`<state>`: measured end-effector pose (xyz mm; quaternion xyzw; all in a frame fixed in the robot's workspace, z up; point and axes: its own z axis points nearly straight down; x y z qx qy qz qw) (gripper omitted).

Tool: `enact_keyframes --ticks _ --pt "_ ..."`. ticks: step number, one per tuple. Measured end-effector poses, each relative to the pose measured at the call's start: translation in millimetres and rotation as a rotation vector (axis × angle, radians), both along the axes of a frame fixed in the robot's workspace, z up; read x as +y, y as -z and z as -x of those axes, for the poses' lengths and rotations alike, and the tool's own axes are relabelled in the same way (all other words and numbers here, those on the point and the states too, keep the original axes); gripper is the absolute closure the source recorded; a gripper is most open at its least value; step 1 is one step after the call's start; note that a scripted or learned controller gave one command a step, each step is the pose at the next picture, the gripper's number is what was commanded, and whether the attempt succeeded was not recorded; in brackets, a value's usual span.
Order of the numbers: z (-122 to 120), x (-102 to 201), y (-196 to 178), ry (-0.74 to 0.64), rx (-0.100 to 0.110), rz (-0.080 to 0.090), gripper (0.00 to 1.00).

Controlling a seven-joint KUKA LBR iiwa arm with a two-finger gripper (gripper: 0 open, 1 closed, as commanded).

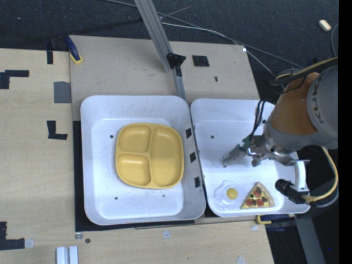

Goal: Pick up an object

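A fried egg toy (226, 193) and a pizza slice toy (257, 197) lie side by side at the near edge of the right bin (220, 114). My gripper (231, 157) hangs over the middle of this bin, pointing left, a short way above and behind the egg. It touches neither toy, and I see nothing held in it. The grey arm with its orange band (294, 111) reaches in from the right.
The left bin (99, 147) holds a yellow divided plate (149, 155) at its middle. A metal pole (159, 32) slants down to the bins' shared far corner. Cables trail across the dark floor behind the bench.
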<state>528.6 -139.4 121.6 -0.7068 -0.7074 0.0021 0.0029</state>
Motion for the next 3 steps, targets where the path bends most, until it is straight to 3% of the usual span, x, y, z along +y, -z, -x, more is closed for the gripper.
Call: enact_keyframes --ticks 1,2,3 --pt "-0.9 -0.1 -12.7 0.0 -0.003 0.0 1.0" --pt "-2.2 0.9 -75.8 0.0 -0.011 0.002 1.0" --pt "-2.7 0.9 -103.9 0.0 -0.009 0.002 1.0"
